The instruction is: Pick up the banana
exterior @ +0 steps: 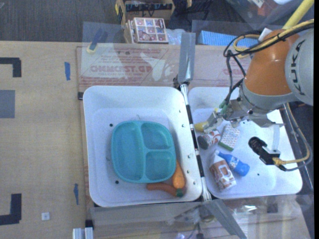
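So we're looking down on two bins here, and going from the far left of the gripper [223, 114], the left bin [94, 133] has a teal divided plate [143, 151] sitting pretty much in the middle, with an orange carrot-looking thing [178, 177] and a reddish sausage-like thing [160, 187] tucked against the plate's lower right corner, probably just where they got dumped. Closer in, the right bin [289, 183] is the busy one. The banana [202, 126] looks to us like the small yellow piece just left of the gripper and a touch below it, lying near the wall between the bins, which makes it an awkward reach. Below it sits a dark roundish item [204, 142] beside a little can [214, 136], then a pale packet [229, 137] right under the gripper, and further down a brown box [222, 175] and a blue bottle [235, 164]. The arm [269, 68] comes in from the right and hangs low over that clutter; we honestly can't tell how wide the gripper is parted or if it has anything. Readable writing: "KUKA" on the arm's grey casing, and reddish lettering on the cardboard sheet [124, 66] beyond the bins that's too faint to read.
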